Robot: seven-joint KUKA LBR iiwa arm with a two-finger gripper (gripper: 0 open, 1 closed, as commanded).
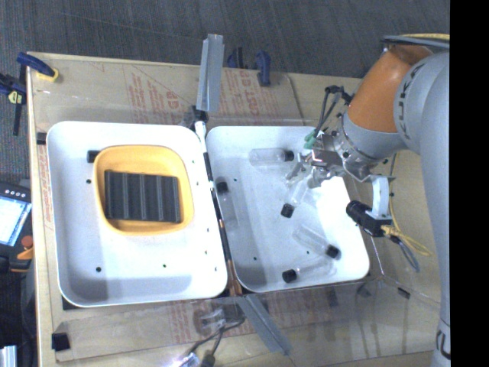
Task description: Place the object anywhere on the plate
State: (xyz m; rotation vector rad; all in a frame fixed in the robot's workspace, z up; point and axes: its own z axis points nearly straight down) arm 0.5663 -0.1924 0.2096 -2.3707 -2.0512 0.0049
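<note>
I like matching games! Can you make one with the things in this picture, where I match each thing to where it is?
Things:
1. yellow plate with dark ridged centre
2. clear plastic tube with a black cap nearest the clamps
3. grey and orange robot arm's gripper
4. clear plastic tube with a black cap lowest in the picture

Places:
A. over the right white bin's far part
B. in the left white bin
C. near the right bin's front edge
D. lying in the right bin near its far edge

Pairs: 1-B, 2-D, 3-A, 4-C
</note>
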